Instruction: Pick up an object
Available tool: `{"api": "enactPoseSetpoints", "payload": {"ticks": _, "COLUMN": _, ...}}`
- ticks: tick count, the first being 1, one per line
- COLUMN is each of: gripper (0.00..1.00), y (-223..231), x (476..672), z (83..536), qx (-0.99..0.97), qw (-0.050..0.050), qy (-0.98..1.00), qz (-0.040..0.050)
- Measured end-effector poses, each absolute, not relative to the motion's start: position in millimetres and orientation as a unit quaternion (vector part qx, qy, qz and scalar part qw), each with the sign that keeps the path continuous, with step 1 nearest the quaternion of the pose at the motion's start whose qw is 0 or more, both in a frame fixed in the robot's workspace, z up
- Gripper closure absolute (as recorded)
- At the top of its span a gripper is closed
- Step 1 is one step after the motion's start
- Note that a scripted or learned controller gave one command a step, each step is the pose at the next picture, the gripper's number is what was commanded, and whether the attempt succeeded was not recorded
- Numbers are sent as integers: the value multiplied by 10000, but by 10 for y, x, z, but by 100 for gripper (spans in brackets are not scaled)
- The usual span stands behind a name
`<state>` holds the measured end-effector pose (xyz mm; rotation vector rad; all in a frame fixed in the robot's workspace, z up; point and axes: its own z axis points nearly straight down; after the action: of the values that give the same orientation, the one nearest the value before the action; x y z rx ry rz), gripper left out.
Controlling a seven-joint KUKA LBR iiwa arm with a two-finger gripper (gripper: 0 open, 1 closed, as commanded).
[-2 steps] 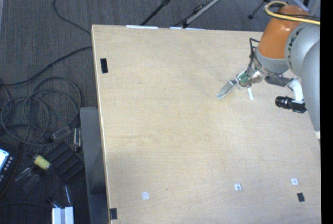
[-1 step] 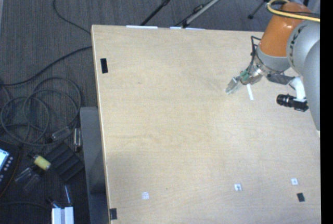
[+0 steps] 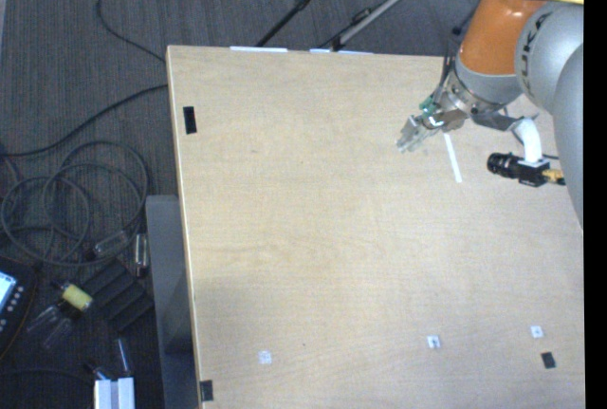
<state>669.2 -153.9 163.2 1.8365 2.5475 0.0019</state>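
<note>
Over the tan bench top (image 3: 332,236) at upper right I see the gripper (image 3: 414,136), fingers blurred; I cannot tell their opening. I make out no object to pick; a thin white strip (image 3: 452,158) lies just beside it

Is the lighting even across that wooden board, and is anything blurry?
Camera view: the pale wooden board is bright across its upper part, with a dimmer band near the bottom edge; no harsh glare. The gripper looks soft, so its fingers are hard to resolve; the dark carpet floor is dim but readable.

Matt pale wood bench (image 3: 313,236), smooth
</note>
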Motion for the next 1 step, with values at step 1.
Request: {"api": "enactPoseSetpoints", "payload": {"ticks": 1, "gripper": 100, "y": -2238, "x": 6370, "z": 835, "qx": 5859, "qw": 0, "qy": 8104, "qz": -8}}
